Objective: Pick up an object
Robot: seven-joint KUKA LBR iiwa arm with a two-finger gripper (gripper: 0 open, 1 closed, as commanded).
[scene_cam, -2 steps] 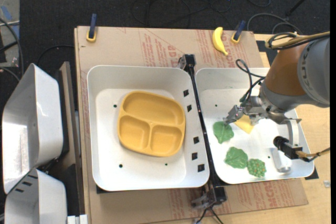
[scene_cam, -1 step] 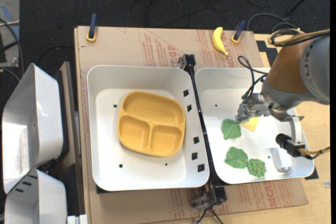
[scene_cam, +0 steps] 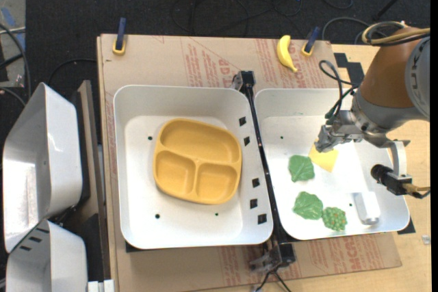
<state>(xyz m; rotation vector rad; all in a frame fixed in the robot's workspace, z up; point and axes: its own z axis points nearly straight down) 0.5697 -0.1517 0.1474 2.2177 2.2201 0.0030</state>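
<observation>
One yellow wedge point(scene_cam: 326, 160) sits under the gripper point(scene_cam: 327, 141), whose grip state I cannot tell; it may nudge the wedge toward seven o'clock.

Glossy white plastic bins point(scene_cam: 137, 147), smooth matt yellow plastic tray point(scene_cam: 197, 161), brown cardboard bench top point(scene_cam: 198, 58)

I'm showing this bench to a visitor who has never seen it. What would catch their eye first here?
Probably the large yellow three-compartment plastic tray, lying in the left white bin. Next, the grey arm with the orange band, its gripper low over the right white bin at a yellow wedge-shaped piece, with three green leafy toy pieces nearby. A small yellow toy banana lies on the cardboard behind the bins.
</observation>
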